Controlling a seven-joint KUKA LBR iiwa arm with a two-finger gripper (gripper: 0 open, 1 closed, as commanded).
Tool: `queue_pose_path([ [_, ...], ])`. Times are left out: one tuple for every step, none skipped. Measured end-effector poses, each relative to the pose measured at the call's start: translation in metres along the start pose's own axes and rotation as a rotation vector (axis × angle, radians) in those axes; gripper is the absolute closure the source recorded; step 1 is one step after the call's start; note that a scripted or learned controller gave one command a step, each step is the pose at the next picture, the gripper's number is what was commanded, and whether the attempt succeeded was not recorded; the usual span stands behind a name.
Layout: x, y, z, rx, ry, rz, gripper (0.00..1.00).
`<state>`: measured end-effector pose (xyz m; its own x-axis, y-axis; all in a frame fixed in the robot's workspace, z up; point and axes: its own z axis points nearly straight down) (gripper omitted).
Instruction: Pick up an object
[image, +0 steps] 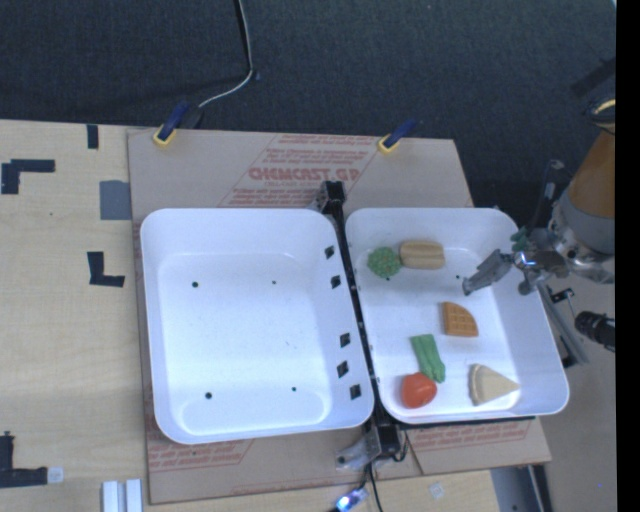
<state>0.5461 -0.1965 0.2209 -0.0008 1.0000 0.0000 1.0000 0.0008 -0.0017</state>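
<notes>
The jaws (480, 277) hung over the right side of the right bin (520, 330), reaching in from the right; their opening could not be told from this angle, and nothing showed between them. All candidate things lay in the right bin: a green broccoli floret (384, 262) and a tan bread roll (421, 254) side by side at the far end, an orange waffle piece (459, 320) just below the jaws, a green pepper strip (427, 355) toward the near side with a red tomato (419, 390) close against its near end, and a pale wedge of cheese (491, 384) in the near right corner. The left bin (170, 330) sat beside it on the surface (60, 300). Risks, as judged: the waffle piece looked flat and low, so a descent slightly off could close on air or skid it along the smooth bin floor. The tomato looked round and glossy and could roll out of a pinch. The pepper strip and tomato lay so close that a grasp on one might knock the other. The wedge sat near the sloped bin wall, where a finger could strike the rim. All pieces appeared to be hard moulded plastic toys with little give. The bins were smooth white plastic with rounded corners.
</notes>
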Motion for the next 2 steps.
queue_pose_path([
  [-0.029,-0.053,0.142,0.005,0.0,0.006,0.0],
  [-0.028,-0.049,0.125,-0.003,-0.003,0.001,1.0],
])
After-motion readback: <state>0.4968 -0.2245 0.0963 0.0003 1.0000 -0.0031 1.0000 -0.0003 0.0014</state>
